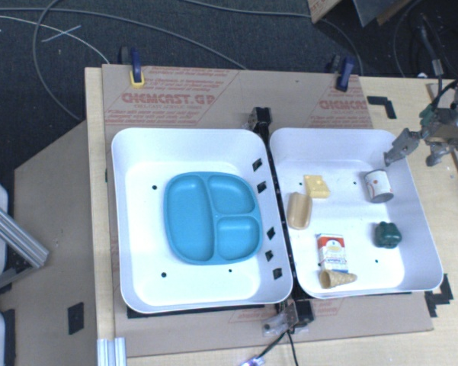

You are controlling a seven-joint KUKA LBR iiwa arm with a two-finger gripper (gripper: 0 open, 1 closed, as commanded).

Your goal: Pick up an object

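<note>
Gripper sits at the right bin far rim; cannot tell how it is set. Candidates in that bin: small white cup nearest, green lump, red-and-white carton, tan block. Advice: come straight down over the cup, centred, well off the bin wall, and close slowly

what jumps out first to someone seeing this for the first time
The blue divided plate dominates the left bin. The right bin holds small scattered items: a yellow block, a tan piece, a red-and-white box, a green lump. The hand hangs at its upper right corner.
</note>
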